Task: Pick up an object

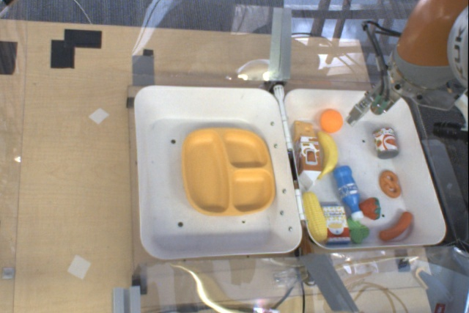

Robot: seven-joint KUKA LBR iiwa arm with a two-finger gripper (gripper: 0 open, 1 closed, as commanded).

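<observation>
Desk carries two white bins side by side. Left bin [157, 157]: one yellow divided tray [227, 171], three compartments, roughly centred. Right bin [418, 146]: orange ball [331, 120] near the top, bread packet [308, 150] and banana [329, 155] along the left wall, corn cob [314, 216], blue bottle [346, 190], small carton [335, 222], strawberry [371, 208], sausage [396, 226], round cookie [390, 183], small can [385, 142]. Gripper [364, 110] hangs over the right bin's upper part, just right of the ball, nothing seen between its fingers; arm enters from the right
</observation>
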